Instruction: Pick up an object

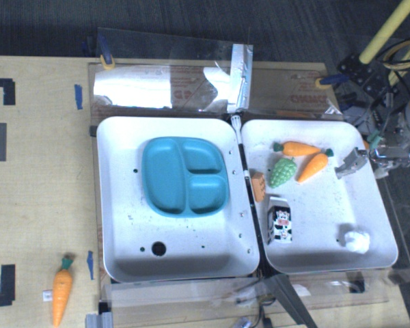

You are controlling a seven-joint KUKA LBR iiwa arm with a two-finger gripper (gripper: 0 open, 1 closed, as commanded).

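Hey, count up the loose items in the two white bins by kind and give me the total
Carrots: 2, and, in the right bin
Green bumpy piece: 1
Small orange piece: 1
Cow-print carton: 1
Small white object: 1
Blue divided plate: 1, in the left bin
Total: 7

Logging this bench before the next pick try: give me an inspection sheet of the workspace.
Surface: two white bins, left and right, side by side on a wooden bench.
Job's things: right bin holds two carrots, a green piece, a cow carton and a white lump.
Clutter: blue tray in left bin; third carrot on bench.
Grippers: claw at right bin's right rim, holding nothing seen.
Cables: tangle upper right.
Surroundings: dark floor.
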